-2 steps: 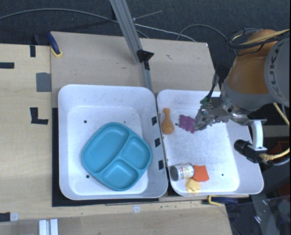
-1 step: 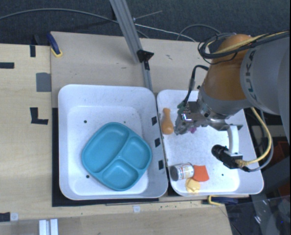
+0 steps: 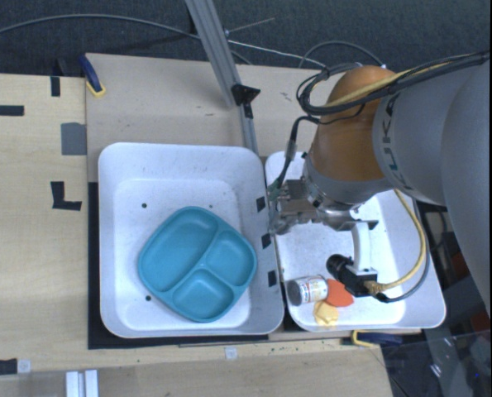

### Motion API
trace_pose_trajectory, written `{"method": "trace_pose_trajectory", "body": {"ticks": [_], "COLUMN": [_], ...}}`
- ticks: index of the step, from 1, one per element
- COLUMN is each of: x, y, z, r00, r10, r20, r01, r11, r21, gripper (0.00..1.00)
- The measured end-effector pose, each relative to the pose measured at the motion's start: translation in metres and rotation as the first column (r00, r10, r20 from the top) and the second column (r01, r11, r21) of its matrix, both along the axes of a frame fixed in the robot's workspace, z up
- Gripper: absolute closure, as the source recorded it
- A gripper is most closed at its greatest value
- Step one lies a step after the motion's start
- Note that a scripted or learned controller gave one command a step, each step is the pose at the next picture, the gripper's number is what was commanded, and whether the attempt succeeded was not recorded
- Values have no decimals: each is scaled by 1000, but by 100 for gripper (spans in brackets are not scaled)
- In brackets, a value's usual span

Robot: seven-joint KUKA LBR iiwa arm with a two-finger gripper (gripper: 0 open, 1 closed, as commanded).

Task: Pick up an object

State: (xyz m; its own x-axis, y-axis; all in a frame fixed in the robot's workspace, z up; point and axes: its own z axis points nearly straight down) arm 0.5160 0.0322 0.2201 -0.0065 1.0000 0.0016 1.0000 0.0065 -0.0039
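In the left bin (image 3: 113, 222) lies a blue divided plate (image 3: 198, 263), flat and near the front. At the front of the right bin (image 3: 423, 308) a small silver cylinder (image 3: 308, 290) lies on its side. Beside it are an orange piece (image 3: 341, 294) and a small yellow piece (image 3: 325, 313). My gripper (image 3: 285, 207) hangs low over the left rim of the right bin, behind these small things and apart from them. The arm's orange band and grey body hide most of that bin. I see nothing held.
A black fitting with a yellow cable (image 3: 357, 275) sits just behind the orange piece. A slanted metal pole (image 3: 217, 48) rises behind the bins. Black tape marks lie on the wooden bench (image 3: 31, 180) at the left.
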Motion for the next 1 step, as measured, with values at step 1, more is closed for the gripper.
{"method": "trace_pose_trajectory", "body": {"ticks": [1], "x": [2], "y": [59], "z": [-7], "r00": [1000], "r10": [1], "r20": [0], "r01": [-1], "r11": [1000], "r21": [0], "gripper": [100]}}
